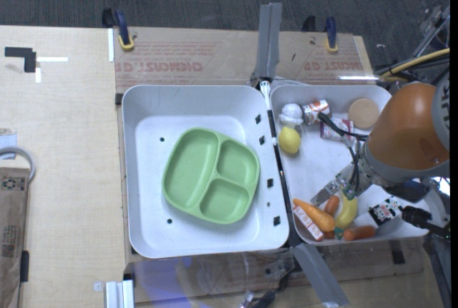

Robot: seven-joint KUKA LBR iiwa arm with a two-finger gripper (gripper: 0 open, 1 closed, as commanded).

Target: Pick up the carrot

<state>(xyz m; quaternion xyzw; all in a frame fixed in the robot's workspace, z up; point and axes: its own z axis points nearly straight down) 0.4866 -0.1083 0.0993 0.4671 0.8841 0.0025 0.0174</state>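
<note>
The tapered orange carrot (pixel 314 215) lies at about seven o'clock in the right shallow white bin (pixel 372 92), beside a small yellow banana (pixel 347 212). The arm's two-finger gripper (pixel 342 188) hangs just above them; its state cannot be told. A green divided plate (pixel 211 175) sits in the left bin (pixel 143 177).

The gripper (pixel 342 193) hangs low in the right bin (pixel 309 163), fingertips just above the banana (pixel 347 212). The carrot (pixel 314 215) lies just left of the fingers. The lemon (pixel 289 140) sits farther left and behind. The divided plate (pixel 211 175) lies in the left bin (pixel 143 177).
</note>
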